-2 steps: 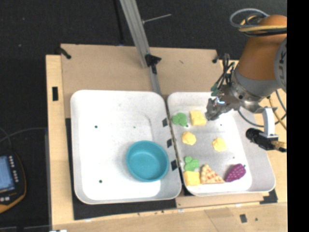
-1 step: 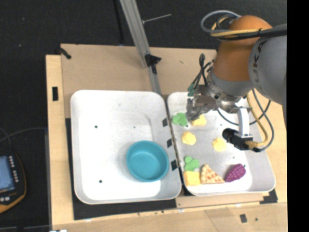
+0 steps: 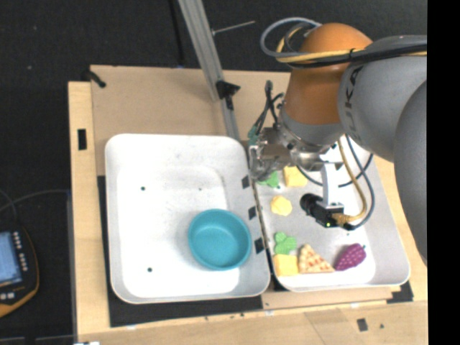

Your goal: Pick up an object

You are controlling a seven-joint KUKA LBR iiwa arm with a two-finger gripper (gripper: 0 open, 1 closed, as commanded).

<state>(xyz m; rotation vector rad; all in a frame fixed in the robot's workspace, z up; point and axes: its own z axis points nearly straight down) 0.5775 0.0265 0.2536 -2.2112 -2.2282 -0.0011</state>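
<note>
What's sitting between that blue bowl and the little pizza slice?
In the camera view, between the blue bowl and the pizza slice come the bins' touching rims, then a green leafy toy above a yellow block.

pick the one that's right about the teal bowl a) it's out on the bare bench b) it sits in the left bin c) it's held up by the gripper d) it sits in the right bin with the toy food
b, the teal bowl rests on the floor of the left bin, across the divide from the toy food in the right bin.
</note>
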